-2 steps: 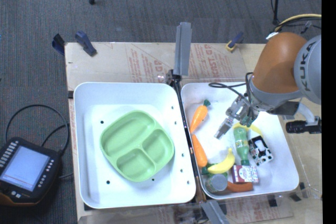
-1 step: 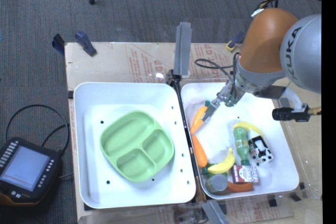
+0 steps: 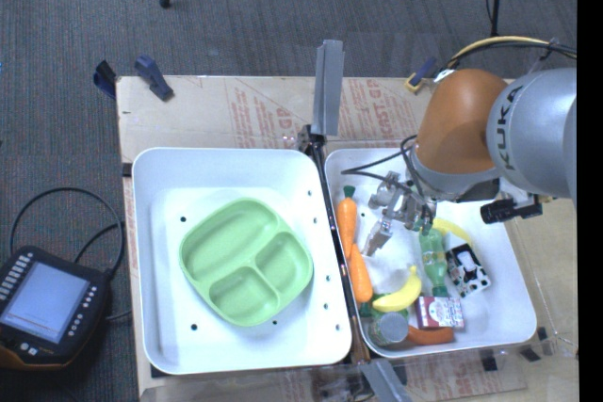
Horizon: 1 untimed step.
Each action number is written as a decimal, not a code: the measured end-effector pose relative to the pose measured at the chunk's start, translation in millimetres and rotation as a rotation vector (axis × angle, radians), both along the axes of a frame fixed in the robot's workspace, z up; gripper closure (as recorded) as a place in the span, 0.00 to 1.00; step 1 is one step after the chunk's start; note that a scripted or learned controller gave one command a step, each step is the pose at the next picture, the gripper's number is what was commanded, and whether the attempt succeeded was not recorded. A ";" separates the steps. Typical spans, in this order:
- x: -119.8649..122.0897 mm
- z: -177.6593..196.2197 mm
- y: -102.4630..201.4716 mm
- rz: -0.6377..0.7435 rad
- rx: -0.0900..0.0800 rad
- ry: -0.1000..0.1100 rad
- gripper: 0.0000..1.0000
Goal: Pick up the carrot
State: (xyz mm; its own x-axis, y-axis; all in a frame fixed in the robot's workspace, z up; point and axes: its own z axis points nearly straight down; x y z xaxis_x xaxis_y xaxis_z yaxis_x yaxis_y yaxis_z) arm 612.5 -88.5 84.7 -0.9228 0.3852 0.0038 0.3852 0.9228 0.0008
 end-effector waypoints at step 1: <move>0.4 6.9 -1.1 -0.007 0.004 0.002 1.00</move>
State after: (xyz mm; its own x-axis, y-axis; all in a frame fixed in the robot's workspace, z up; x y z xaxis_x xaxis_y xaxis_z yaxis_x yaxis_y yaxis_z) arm 612.9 -89.6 91.6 -0.9201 0.3916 0.0073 0.3917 0.9201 0.0032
